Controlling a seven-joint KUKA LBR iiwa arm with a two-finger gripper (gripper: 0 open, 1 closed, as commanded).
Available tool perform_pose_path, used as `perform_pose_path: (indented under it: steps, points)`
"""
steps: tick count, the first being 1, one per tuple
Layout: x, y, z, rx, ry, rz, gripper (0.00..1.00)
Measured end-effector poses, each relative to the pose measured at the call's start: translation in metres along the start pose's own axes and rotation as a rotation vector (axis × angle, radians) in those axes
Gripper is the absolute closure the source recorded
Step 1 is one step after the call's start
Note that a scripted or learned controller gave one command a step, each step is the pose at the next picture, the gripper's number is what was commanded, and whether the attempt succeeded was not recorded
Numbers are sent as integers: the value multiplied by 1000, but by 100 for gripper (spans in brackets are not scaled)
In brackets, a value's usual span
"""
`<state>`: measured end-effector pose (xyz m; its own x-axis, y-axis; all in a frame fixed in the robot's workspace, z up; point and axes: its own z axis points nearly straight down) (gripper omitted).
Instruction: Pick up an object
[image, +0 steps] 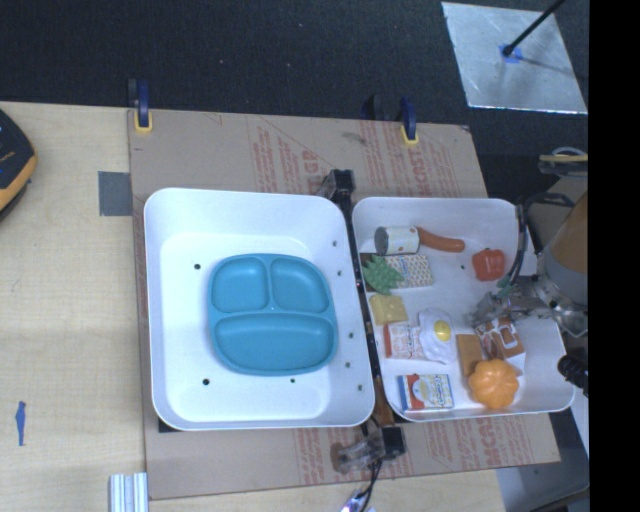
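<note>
The metal claw (497, 303) was seen low in the right white bin (448, 209); its opening could not be told. The round orange fruit (494, 383) lay just beside, at six o'clock.

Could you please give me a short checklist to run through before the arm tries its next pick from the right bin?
1. Gripper above the right bin: ok, it sits near the bin's right side.
2. Nothing already held: cannot tell, the fingers are blurred against the clutter.
3. Target within reach: ok, the brown packet and orange fruit lie just below the gripper.
4. Target free of neighbours: not ok, packet and fruit touch each other.
5. Left bin ready for a drop: ok, the blue divided plate lies flat in its middle.
</note>
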<state>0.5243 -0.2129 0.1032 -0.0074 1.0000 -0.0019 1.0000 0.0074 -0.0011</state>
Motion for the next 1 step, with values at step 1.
perform_pose_path:
  steps: [1]
  points:
    - [54,12,8,-6,-5,0,100]
